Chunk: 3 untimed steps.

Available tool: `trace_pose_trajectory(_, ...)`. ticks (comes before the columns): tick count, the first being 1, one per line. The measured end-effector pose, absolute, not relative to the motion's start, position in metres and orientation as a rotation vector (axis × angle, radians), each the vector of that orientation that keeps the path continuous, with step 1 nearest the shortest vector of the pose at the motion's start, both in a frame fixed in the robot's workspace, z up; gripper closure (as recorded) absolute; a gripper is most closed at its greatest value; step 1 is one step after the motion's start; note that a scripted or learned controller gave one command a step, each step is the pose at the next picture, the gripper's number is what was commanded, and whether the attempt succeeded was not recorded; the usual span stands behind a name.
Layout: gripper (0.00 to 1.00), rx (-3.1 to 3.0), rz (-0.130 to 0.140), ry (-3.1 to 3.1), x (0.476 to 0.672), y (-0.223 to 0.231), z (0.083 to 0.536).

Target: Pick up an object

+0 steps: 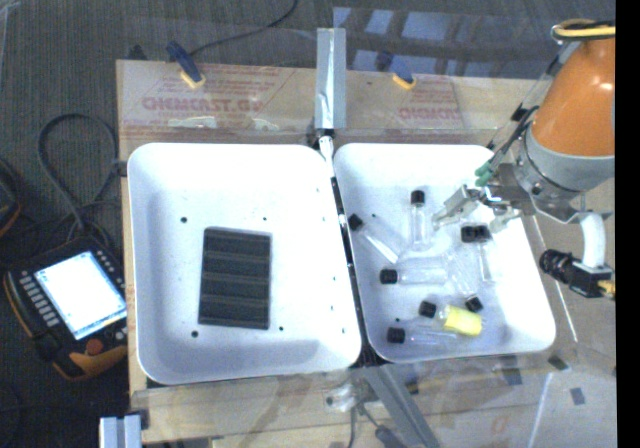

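Yellow-capped vial point(462, 320) among clear, black-capped vials point(418, 216) in right bin point(520, 326); black ribbed block point(236, 277) in left bin point(160, 236). Gripper point(478, 204), fingers spread and holding nothing, hovers over the vials.

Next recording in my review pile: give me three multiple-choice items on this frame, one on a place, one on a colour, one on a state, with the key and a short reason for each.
1. Where does the black ridged tray lie?
A. Left bin
B. Right bin
C. On the floor

2. What colour is the small capsule near the right bin's front edge?
A. Red
B. Yellow
C. Blue

3. Where is the pincer now?
A. Over the left bin
B. Over the right bin, above the clear vials
C. Off the bench by the tablet

Key: 1 A, the tray sits alone in the left bin. 2 B, it is plainly yellow. 3 B, it hangs over the right bin's far right part, above the clear vials.
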<state>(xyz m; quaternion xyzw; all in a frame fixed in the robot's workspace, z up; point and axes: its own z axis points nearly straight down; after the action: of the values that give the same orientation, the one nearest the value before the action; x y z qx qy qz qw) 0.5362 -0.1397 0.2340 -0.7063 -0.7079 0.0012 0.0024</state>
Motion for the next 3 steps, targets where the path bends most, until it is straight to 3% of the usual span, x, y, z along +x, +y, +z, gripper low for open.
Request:
trace_pose_trajectory(1, 0.0, -2.204, 0.005, -2.233, 0.542, -0.2, 0.173)
trace_pose_trajectory(2, 0.0, -2.121, -0.021, -2.353, 0.509, -0.165, 0.111)
trace_pose_trajectory(3, 0.0, -2.041, -0.017, -2.397, 0.554, -0.183, 0.092)
